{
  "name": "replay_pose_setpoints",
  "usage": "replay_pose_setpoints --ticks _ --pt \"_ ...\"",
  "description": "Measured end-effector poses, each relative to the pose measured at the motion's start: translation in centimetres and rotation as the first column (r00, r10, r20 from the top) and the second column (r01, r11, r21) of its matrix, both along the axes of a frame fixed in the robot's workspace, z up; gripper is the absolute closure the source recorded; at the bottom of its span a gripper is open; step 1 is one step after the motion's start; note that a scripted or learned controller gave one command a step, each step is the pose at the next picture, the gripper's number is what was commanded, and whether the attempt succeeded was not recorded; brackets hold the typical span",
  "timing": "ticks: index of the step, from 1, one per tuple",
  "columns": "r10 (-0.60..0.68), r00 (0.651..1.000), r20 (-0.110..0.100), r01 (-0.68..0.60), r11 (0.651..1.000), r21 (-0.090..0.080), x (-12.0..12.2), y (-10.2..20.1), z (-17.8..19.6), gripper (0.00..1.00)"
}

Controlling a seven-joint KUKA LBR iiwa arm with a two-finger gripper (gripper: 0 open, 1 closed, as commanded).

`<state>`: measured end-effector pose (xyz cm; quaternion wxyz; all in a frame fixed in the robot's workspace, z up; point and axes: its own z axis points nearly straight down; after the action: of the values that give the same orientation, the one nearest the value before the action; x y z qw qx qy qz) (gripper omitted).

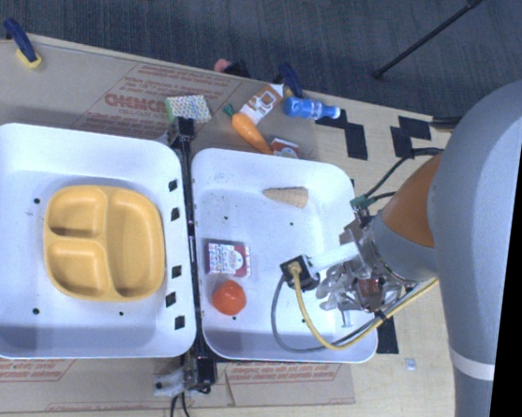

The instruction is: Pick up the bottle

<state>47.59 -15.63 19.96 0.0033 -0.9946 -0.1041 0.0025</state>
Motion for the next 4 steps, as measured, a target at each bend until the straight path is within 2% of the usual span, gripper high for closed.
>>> replay_pose_setpoints --ticks 1,2,4 --pt "-0.003 1.0 0.002 0.003 1.0 -0.002 0.0 -1.0 0.4 1.0" --pt "-0.001 1.0 0.002 0.001 1.0 -0.001 0.0 -0.2 0.7 1.0" --pt "0.0 1.0 0.003 0.0 1.0 -0.003 0.0 -1.3 0.8 1.0"
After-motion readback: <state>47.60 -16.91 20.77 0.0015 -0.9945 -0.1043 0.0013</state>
